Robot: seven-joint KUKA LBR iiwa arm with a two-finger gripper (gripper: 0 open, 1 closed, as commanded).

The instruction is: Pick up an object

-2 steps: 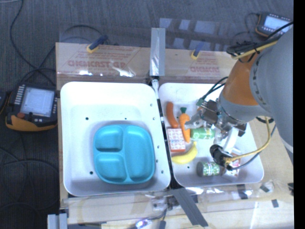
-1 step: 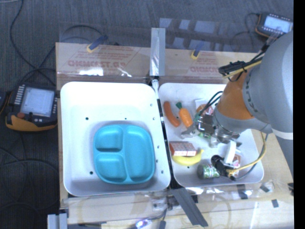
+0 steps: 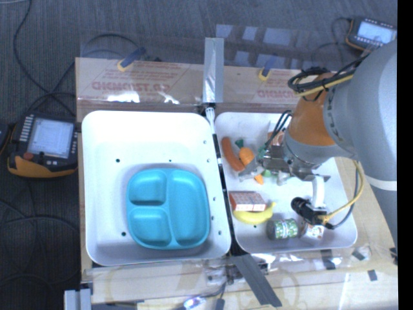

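- The right bin [image 3: 345, 234] holds the loose things to pick from, all in its left and near parts: one yellow banana [image 3: 253, 215], one small box [image 3: 248, 201] with a red and white face touching the banana's far side, one green can [image 3: 284, 228] lying on its side just right of the banana, and one long orange-red piece [image 3: 231, 154] near the bin's left wall.
- One smaller orange piece with a green tip [image 3: 245, 154] lies just right of the long one, and one tiny orange bit [image 3: 259, 179] lies nearer the front.
- One small white object with dark marks [image 3: 314, 232] lies just right of the can.
- The hand [image 3: 274, 162] is low over the middle of the right bin, near the orange pieces; whether it is wide or narrow cannot be told, and nothing shows between its parts.
- The left bin [image 3: 103, 147] holds one blue tray [image 3: 169, 206] with three compartments.
- Two handheld controllers: one [image 3: 42, 144] left of the bench, one [image 3: 372, 32] at the far right.
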